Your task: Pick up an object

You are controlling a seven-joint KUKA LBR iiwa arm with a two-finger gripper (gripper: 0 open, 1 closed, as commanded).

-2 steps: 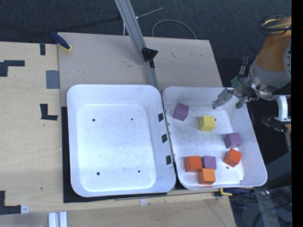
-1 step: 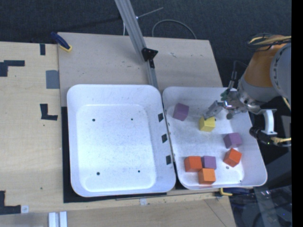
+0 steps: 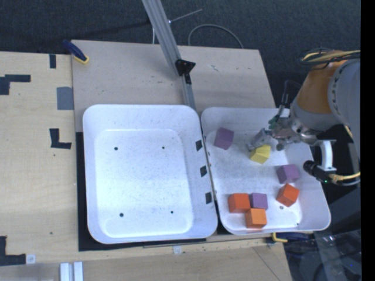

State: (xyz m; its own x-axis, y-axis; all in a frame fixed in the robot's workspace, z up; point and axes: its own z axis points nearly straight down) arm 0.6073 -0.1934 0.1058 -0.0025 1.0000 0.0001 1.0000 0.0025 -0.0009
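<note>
Two fingers of the gripper (image 3: 265,143) stand a little apart, low over the right bin (image 3: 319,218), and I cannot tell if they grip something. The yellow block (image 3: 261,154) lies just under their tips, maybe touching, near the purple block (image 3: 224,138).

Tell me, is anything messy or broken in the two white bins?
Nothing looks broken or spilled. All the small blocks sit in the right white bin: a yellow block beside the gripper, three purple ones and three orange ones, some turned at angles. The left white bin looks undamaged.
</note>
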